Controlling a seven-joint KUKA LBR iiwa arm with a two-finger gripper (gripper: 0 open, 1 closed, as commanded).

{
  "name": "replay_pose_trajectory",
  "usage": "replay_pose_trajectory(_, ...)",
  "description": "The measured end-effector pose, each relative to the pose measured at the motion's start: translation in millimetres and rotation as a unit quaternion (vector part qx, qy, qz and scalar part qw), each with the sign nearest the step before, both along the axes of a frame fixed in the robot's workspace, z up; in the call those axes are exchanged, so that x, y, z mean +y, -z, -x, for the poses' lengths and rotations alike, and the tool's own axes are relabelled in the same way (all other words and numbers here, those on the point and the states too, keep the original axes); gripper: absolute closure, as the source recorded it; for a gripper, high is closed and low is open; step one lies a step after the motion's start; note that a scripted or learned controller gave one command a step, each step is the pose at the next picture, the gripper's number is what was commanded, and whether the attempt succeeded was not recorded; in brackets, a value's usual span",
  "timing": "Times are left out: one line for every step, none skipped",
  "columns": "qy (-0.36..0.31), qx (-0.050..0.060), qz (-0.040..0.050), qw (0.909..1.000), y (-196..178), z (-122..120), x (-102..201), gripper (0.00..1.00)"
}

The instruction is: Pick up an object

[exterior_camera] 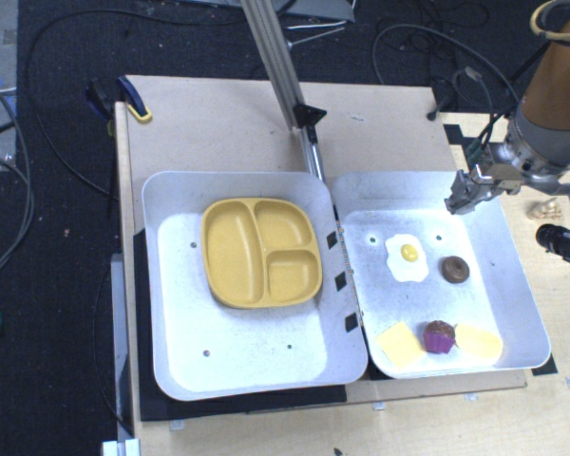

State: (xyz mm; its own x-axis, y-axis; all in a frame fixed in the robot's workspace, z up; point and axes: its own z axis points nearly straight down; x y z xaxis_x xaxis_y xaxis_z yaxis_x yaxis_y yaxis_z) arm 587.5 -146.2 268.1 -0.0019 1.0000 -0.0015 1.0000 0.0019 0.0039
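In the right bin [513,255] lie a toy fried egg [406,256], a small brown round piece [454,270], a purple round piece [439,336] and two pale yellow slices [400,343] [479,342] on either side of it. My gripper [462,198] hangs over the bin's far right part, above and to the right of the egg, apart from every object. Nothing shows between its fingers.
The left bin [171,350] holds a yellow three-compartment plate [262,252]. A metal pole [277,55] slants down to the gap between the bins. Cables lie on the dark floor around the bench, and a small blue and yellow clamp [133,101] sits at its far left corner.
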Motion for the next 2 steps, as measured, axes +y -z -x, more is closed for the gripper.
replay_pose_trajectory(-0.002,0.002,-0.0009,1.0000,15.2,-6.1,48.3,1.00)
replay_pose_trajectory(-0.002,0.001,-0.0006,1.0000,10.9,-17.1,105.6,1.00)
